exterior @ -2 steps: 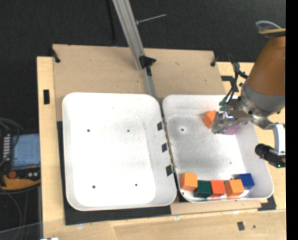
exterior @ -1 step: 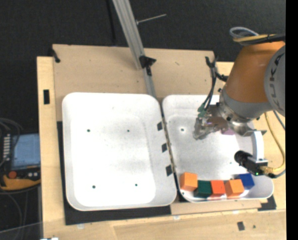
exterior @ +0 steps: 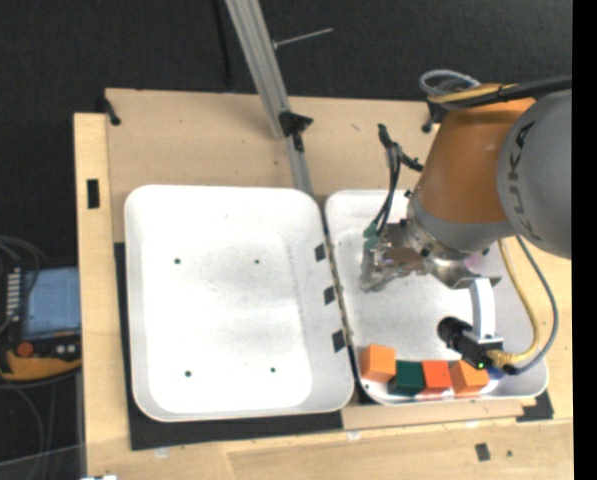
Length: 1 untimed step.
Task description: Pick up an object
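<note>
The grey arm with its orange band (exterior: 488,168) covers the upper right part of the right-hand shallow white bin (exterior: 363,213) and runs off the frame's right side. The metal two-finger gripper (exterior: 381,266) is too small and cluttered to read. At the left edge, a blue box (exterior: 53,303) among cables is cut off.

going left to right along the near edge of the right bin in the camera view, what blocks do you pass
orange block → dark green block → second orange block → third orange block, partly behind a black fitting on the arm. All lie against the right bin near wall.
</note>
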{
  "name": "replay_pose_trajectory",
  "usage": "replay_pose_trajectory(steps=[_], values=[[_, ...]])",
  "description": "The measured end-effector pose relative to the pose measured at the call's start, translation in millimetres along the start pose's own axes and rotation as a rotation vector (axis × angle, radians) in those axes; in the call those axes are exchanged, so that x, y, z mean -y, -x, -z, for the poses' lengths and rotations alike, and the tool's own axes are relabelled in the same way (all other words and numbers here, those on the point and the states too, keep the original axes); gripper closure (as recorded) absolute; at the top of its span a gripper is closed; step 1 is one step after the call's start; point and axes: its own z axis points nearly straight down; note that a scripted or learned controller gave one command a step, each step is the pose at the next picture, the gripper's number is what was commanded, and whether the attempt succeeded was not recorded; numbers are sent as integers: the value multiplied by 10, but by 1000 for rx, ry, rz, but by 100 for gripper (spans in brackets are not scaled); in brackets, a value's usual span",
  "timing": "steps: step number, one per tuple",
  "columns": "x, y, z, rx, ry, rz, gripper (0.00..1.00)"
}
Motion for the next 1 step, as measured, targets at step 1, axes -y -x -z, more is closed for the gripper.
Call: replay_pose_trajectory(steps=[1], values=[[109, -460, -96, 0, -1, 0, 100]])
